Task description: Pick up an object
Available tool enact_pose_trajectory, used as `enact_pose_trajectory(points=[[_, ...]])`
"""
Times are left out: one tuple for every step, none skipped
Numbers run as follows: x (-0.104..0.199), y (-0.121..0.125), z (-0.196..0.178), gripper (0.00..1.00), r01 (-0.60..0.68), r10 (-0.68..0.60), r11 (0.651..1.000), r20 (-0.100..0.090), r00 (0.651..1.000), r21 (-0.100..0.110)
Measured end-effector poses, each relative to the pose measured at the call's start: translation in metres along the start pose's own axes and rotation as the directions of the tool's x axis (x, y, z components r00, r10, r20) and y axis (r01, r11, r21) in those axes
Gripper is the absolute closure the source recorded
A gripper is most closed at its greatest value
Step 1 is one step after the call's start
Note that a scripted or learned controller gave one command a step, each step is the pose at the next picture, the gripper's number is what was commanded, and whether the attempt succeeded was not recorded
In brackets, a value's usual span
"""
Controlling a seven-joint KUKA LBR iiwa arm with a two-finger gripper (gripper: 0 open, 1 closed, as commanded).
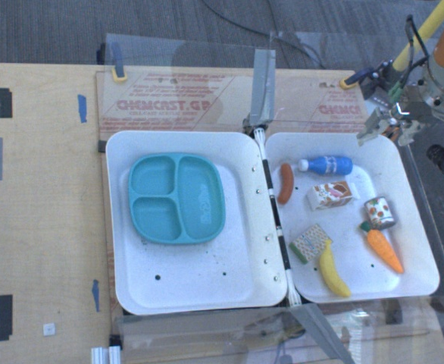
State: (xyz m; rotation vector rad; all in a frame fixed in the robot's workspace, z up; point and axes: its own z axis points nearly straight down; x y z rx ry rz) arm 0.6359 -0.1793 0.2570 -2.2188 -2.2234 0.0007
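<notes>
Wooden tabletop carries two bins; your gripper hovers at the right bin's far corner, its grip state unreadable, with the blue bottle nearest, lying crosswise just left and nearer the camera.

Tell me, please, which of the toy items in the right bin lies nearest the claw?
The blue bottle, lying on its side at the bin's far edge, is nearest the claw. The hot dog, carton, can, carrot and banana lie farther off.

Plate in left bin; banana, carrot in right bin.
</notes>
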Motion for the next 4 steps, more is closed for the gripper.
enact_pose_trajectory(points=[[-0.036, -0.027, 0.113, 0.0, 0.047, -0.047, 0.999, 0.001, 0.999, -0.001], [-0.034, -0.076, 0.164, 0.0, -0.052, 0.052, 0.999, -0.011, 0.999, -0.003], [-0.04, -0.077, 0.155, 1.0, -0.057, 0.057, 0.998, -0.002, 0.998, -0.005], [0.028, -0.04, 0.063, 1.0, -0.026, 0.026, 1.0, 0.0, 1.0, -0.002]])
